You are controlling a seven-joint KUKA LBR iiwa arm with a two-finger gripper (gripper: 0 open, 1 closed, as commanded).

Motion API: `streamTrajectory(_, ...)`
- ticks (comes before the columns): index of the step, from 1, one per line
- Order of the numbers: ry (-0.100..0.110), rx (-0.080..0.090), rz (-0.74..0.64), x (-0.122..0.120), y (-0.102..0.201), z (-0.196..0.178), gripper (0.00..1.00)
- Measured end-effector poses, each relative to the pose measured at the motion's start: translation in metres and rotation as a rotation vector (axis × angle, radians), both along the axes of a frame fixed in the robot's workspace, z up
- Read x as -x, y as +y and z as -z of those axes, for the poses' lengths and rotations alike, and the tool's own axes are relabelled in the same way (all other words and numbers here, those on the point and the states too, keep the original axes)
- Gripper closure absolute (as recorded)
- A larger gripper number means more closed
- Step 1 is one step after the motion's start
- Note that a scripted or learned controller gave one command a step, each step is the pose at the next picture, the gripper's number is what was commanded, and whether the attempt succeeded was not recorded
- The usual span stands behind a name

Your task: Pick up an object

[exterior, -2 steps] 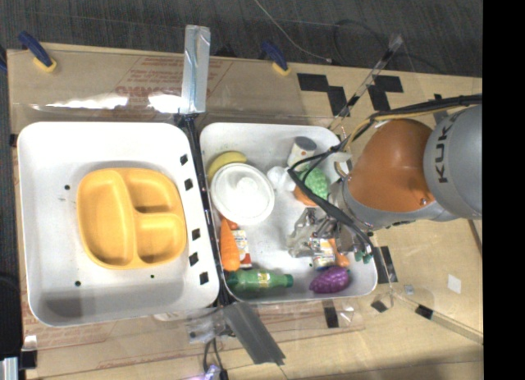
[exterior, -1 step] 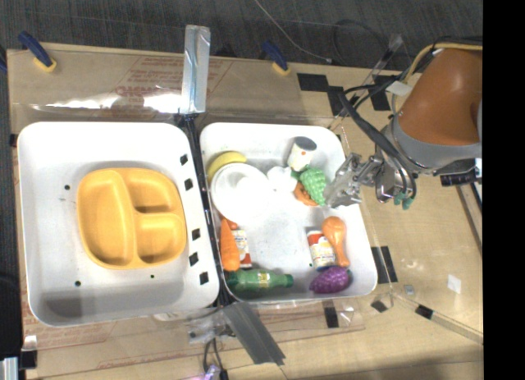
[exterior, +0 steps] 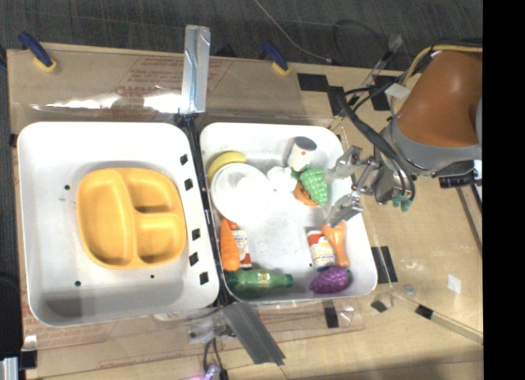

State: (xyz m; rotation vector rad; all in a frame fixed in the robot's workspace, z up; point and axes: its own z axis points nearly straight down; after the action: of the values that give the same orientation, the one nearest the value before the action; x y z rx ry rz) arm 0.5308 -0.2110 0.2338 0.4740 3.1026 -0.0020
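Bench surface carries two white bins (exterior: 107, 136). End effector (exterior: 351, 185) hovers open at right bin's right rim, gripping nothing. Nearest object, green toy (exterior: 314, 185), remains unlifted; pickup pending.

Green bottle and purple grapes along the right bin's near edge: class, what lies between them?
In the camera view, only bare white bin floor separates the green bottle from the purple grapes.
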Motion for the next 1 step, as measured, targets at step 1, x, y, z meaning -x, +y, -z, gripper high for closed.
streamTrajectory(1, 0.001, -0.001, -0.031, 0.0266, 0.0017, 0.1385, 0.00)
